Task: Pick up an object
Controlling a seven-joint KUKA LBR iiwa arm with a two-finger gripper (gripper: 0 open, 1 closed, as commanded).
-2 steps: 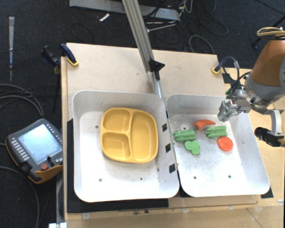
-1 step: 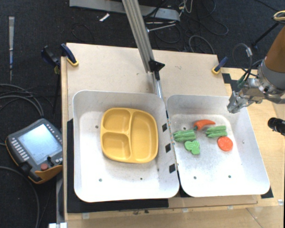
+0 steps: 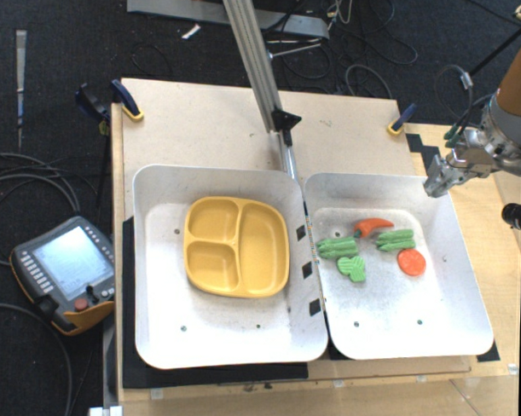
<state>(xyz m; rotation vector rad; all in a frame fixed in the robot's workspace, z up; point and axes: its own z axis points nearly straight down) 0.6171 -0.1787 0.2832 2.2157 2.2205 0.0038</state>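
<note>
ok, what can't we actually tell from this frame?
- Tool, camera view: small and blurred, its state unreadable.
- Arm: cut off by the right edge.
- Green pieces: too small to identify.
- Yellow tray: compartment depth unclear from above.

You've got a wooden counter (image 3: 212, 124) with a yellow-tipped clamp (image 3: 128, 100) at its back left corner and another clamp (image 3: 400, 121) at back right, a slanted metal pole (image 3: 257, 62) rising behind the bins, a teach pendant (image 3: 66, 273) on the dark floor (image 3: 49, 153) at left, and loose cables (image 3: 368, 62) beyond.
</note>
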